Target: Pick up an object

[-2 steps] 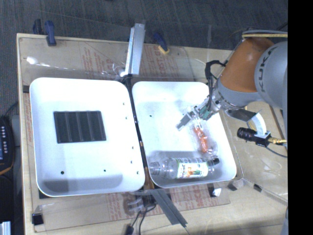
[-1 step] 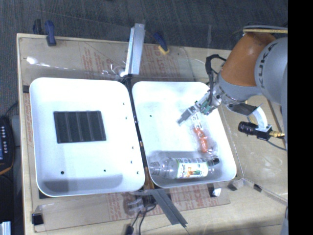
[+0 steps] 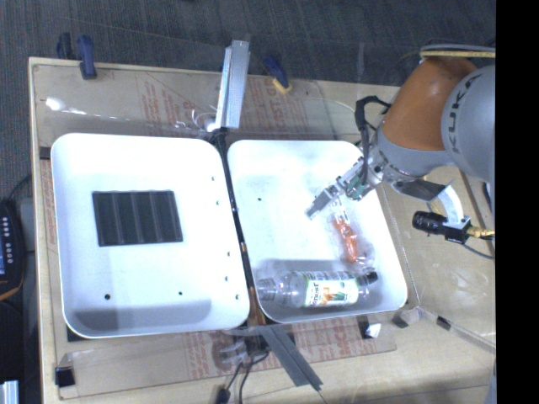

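Note:
My gripper (image 3: 321, 202) hangs over the upper middle of the right bin (image 3: 269, 167), pointing down and to the left. Nothing shows between its tips. A slim orange, partly clear object (image 3: 349, 238) lies just below and to the right of it, near the bin's right wall. A clear plastic bottle (image 3: 318, 289) with a green and orange label lies on its side along the bin's near wall, cap end to the right.
The left bin (image 3: 135, 162) holds a dark ribbed rectangular pad (image 3: 137, 218). A metal bar (image 3: 233, 82) stands at the far end of the seam between the bins. Blue clamps (image 3: 85, 55) grip the bench's far edge.

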`<state>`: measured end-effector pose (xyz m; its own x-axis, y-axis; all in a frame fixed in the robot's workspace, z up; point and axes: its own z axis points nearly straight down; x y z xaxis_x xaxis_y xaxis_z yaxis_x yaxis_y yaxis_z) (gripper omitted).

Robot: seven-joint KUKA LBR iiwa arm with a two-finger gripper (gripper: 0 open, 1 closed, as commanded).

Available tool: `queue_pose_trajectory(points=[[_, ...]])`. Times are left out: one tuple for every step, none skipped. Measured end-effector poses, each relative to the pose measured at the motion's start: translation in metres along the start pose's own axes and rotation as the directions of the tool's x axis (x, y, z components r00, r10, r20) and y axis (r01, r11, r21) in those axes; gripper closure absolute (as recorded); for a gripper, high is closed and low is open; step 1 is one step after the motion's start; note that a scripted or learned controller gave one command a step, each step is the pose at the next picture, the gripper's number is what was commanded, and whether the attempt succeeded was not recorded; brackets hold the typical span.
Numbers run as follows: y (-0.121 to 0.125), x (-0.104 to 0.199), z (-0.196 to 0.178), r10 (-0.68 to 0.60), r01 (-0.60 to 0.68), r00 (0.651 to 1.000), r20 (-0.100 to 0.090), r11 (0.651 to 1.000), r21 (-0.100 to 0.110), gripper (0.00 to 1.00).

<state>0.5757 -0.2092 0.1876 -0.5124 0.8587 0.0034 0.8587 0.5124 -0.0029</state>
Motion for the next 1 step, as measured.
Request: queue_pose_trajectory(points=[[0.0,0.0,0.0,0.0,0.0,1.0,0.0,1.0,0.0,0.0]])
